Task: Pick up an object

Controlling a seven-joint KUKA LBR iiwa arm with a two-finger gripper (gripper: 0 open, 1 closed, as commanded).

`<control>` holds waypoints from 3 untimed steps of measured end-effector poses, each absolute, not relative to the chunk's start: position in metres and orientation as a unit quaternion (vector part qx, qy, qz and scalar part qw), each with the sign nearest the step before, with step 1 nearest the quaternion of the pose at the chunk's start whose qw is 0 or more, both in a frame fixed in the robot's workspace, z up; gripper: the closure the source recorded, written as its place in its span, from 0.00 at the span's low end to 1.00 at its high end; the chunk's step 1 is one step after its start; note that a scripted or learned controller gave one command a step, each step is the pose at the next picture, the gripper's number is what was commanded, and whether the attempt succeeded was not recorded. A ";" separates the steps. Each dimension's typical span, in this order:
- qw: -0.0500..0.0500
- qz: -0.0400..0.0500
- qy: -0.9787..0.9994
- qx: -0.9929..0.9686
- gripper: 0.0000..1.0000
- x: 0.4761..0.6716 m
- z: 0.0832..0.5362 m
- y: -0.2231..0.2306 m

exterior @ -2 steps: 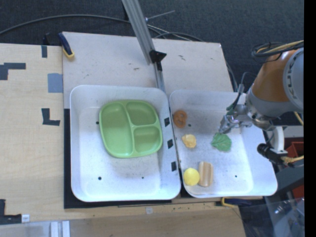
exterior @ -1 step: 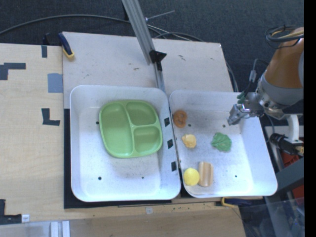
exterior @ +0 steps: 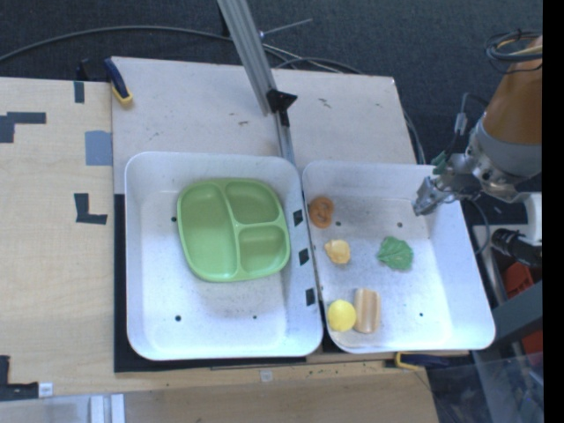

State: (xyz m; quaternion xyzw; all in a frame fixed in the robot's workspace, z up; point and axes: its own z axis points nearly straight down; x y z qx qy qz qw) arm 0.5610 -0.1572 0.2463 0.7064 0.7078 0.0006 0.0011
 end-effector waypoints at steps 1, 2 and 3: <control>-0.001 0.000 0.709 0.705 1.00 0.562 0.235 -0.103; -0.001 0.000 0.710 0.704 1.00 0.562 0.238 -0.048; -0.001 0.000 0.709 0.705 1.00 0.571 0.235 -0.006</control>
